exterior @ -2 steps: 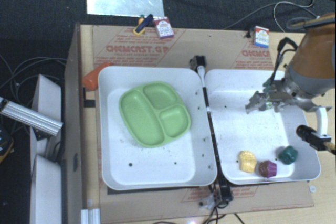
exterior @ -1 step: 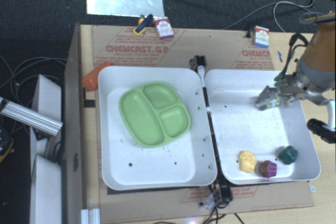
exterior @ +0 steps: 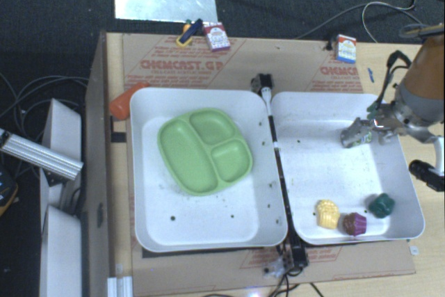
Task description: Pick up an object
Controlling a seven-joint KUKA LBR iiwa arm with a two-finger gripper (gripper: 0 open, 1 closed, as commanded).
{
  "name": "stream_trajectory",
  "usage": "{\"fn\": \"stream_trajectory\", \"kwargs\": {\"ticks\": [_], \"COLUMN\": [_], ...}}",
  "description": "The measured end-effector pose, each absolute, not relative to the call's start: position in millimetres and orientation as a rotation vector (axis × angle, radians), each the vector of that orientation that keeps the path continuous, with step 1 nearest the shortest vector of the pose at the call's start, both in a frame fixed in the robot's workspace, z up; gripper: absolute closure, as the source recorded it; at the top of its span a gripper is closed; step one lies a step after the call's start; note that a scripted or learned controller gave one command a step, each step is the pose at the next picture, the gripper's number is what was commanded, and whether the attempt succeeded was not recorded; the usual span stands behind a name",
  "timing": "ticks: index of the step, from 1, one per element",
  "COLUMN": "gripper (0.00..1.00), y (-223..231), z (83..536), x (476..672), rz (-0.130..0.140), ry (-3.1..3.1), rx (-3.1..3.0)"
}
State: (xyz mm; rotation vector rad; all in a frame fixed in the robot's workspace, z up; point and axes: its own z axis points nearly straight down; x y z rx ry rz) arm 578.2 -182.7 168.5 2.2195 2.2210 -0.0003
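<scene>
The arm reaches in from the right, and its gripper hangs over the upper part of the right bin, above bare white floor. Whether the gripper is released or clenched I cannot tell; it shows as a pale grey blur. Nothing is visibly held in it.

The things to pick lie in the same bin, along its near edge and well apart from the gripper: a yellow toy, a purple toy just beside it and perhaps touching, and a dark green toy a little to the right near the bin's corner. The left bin carries a green divided plate. On the tabletop beyond the bins sit two small red-and-white boxes and a yellow-and-blue item.

By my reading the task is at the approach step: no object is lifted and the gripper is not over any of them. The next move calls for travel toward the near edge of the right bin, then a descent onto one toy. The green one stands clearest of its neighbours, though close to the bin wall; the yellow and purple pair are so close that a grasp on one may knock the other.
</scene>
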Motion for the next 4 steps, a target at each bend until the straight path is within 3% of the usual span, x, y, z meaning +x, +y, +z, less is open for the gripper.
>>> {"fn": "stream_trajectory", "kwargs": {"ticks": [4], "gripper": [0.0], "y": [-182.3], "z": [168.8], "x": [578.6], "rz": [0.001], "ry": [2.221], "rx": [2.219]}}
